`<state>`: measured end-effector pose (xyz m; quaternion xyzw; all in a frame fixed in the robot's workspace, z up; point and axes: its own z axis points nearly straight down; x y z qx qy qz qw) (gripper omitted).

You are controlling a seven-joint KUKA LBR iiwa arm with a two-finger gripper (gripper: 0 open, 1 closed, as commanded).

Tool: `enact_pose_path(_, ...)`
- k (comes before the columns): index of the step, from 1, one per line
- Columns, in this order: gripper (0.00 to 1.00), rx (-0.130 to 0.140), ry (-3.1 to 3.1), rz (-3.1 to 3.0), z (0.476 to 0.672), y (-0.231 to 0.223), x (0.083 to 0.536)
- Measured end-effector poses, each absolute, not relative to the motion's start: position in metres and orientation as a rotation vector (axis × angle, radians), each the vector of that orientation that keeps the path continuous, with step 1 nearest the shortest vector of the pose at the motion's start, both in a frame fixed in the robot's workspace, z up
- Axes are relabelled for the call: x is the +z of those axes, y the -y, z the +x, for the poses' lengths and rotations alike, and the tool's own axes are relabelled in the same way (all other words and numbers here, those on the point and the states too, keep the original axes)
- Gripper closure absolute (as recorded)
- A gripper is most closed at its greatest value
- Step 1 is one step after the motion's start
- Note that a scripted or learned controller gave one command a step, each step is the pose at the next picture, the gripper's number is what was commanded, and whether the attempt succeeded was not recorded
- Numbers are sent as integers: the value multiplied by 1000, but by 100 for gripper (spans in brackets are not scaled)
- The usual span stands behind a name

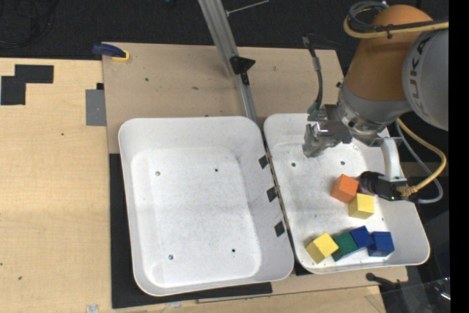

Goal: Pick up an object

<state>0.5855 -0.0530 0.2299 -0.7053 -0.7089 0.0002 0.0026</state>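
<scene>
My gripper hangs over the far part of the right bin, above bare white floor. Nothing shows between its fingers. An orange block and a yellow block lie to its right and nearer the front. At the bin's front edge sits a row of blocks: a yellow one, a green one and two blue ones. All the blocks rest on the bin floor, apart from the gripper.
The left bin lies beside the right one, joined by black clips. A slanted aluminium bar rises behind the bins. Cables hang at the right bin's far side.
</scene>
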Motion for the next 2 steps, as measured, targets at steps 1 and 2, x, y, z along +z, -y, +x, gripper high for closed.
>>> enact_pose_path(1,100,3,2221,-2214,578,9,226)
enact_pose_path(2,100,2,2223,-2212,565,-46,235)
